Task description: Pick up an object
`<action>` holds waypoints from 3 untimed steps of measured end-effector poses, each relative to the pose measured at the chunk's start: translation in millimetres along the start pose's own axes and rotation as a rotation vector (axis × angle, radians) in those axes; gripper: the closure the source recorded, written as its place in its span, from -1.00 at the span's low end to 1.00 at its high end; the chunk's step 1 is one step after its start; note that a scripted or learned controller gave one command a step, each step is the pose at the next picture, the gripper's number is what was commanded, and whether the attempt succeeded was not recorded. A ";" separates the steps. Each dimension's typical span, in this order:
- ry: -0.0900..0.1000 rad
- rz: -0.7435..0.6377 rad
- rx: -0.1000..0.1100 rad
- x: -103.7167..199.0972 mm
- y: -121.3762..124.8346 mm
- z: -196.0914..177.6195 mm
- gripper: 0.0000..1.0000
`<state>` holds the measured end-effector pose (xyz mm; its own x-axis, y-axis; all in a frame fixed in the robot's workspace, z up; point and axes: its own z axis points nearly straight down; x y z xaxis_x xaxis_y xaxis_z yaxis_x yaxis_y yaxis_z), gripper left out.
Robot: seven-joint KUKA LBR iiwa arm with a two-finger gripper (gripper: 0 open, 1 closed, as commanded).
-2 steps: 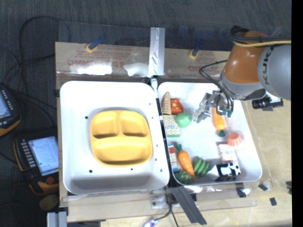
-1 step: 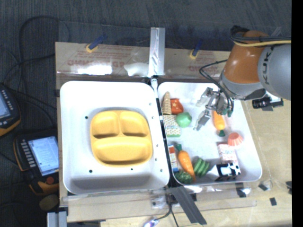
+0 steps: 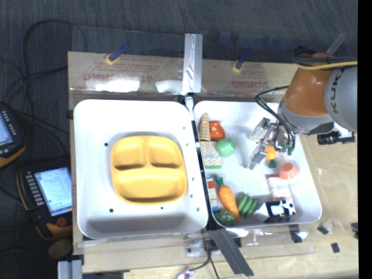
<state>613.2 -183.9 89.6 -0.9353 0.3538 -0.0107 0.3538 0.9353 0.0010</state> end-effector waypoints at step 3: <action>-0.004 -0.240 -0.001 74.0 24.3 -2.9 1.00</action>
<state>552.5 -134.9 91.7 -0.9925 0.1216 -0.0144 0.1216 0.9926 -0.0006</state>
